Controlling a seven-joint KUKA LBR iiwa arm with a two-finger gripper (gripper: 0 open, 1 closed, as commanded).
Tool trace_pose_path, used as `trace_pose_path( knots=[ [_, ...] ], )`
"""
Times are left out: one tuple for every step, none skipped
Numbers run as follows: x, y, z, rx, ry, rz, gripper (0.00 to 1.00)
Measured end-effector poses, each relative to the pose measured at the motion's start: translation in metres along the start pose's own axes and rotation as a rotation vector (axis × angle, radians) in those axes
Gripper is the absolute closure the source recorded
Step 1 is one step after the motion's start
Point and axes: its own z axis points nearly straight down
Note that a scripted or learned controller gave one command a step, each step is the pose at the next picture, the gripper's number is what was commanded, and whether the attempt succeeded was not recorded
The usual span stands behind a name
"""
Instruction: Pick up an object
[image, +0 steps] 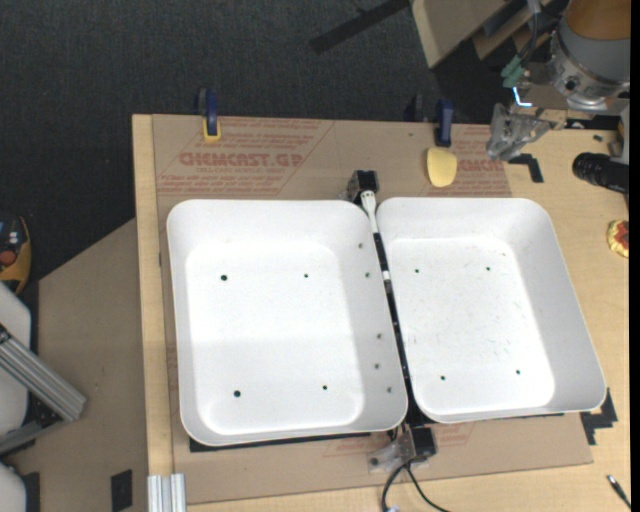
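judging the grip: the only loose thing near the bins is a small yellow object (441, 166), so these notes treat it as the thing to pick up.
where it lies: on the brown board (300, 150) just behind the right bin (560, 300), near that bin's back left corner, beside a blue clamp (444, 122); it is outside both bins.
left bin (200, 300): only its dark dots show on the white floor.
gripper (508, 136): hangs near the back right of the bench, to the right of the yellow object and apart from it, nothing between its fingers.
jaws: too small and blurred here; i cannot tell whether they stand apart or together.
likely handling: rounded, pale and matte, it looks light and perhaps soft like foam or rubber, though that is a guess; not fragile, but it may roll or squash.
where to take hold: across its narrower sides, at the middle, fingers coming straight down.
risk: the clamp and bin rim crowd it closely.
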Motion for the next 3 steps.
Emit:
trace_pose_path(
  knots=[
    [0.014,0.001,0.065,0.013,0.006,-0.009,1.00],
    [0.015,-0.024,0.027,0.005,0.006,-0.008,1.00],
    [0.007,-0.047,0.013,0.008,0.006,-0.007,1.00]
  ],
)
